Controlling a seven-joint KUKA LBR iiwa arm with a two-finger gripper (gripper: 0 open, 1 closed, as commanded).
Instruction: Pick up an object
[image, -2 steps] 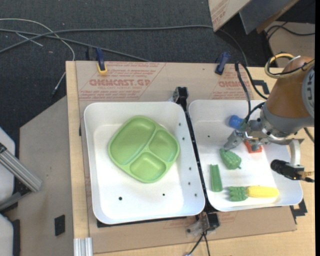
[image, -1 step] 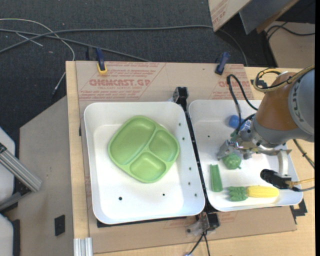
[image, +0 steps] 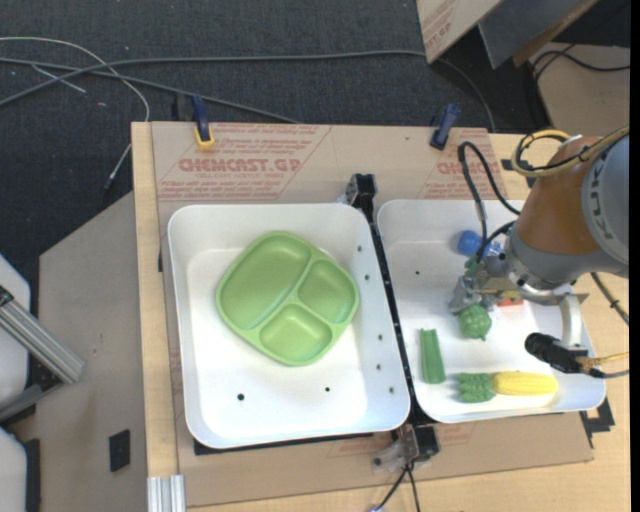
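Nearest me lay a toy corn cob and a green stick. Beyond, the gripper sat over a green lumpy toy; its grasp I couldn't tell. A blue ball behind might get knocked.

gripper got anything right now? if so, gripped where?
Cannot be told. The gripper is low in the right bin, right above the green broccoli-like toy, but the view does not show the toy between its fingers.
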